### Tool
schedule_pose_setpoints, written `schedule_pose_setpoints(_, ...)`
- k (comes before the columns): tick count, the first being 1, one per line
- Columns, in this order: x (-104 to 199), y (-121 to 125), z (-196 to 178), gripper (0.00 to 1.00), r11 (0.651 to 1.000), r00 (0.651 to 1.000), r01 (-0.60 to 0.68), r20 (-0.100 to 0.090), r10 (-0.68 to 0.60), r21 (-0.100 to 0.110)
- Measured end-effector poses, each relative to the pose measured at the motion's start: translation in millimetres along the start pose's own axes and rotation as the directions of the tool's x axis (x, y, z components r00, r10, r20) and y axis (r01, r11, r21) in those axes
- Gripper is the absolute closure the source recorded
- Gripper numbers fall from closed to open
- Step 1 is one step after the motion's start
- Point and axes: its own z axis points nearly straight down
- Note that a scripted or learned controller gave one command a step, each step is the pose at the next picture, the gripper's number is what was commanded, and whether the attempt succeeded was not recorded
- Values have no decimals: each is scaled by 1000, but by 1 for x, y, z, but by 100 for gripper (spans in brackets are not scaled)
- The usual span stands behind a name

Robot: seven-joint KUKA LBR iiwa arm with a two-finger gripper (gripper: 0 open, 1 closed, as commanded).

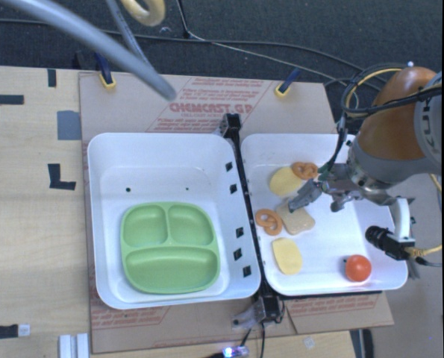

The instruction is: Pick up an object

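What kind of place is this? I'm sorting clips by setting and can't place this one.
Probably a robotics lab bench set up for pick-and-place trials: two white bins clamped onto a board, toy food such as a tomato and pretzels, a green divided plate, and the arm's gripper reaching in.

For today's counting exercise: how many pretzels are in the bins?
2. One pretzel lies near the back of the right bin, beside a yellow piece. The other pretzel lies near the divider, left of the tan piece. The arm may hide more.
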Motion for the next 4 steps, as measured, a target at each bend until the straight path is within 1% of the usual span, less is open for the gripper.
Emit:
schedule_pose_setpoints(1,0,3,-6,0,1000,1000,3,2,-3,-12)
schedule_pose_setpoints(2,-3,-1,39,0,1000,1000,2,2,-2,-8)
schedule_pose_setpoints(3,-6,1,101,0,1000,1000,2,4,-2,-13)
schedule_pose_setpoints(4,-8,3,104,0,1000,1000,1,4,-1,-18)
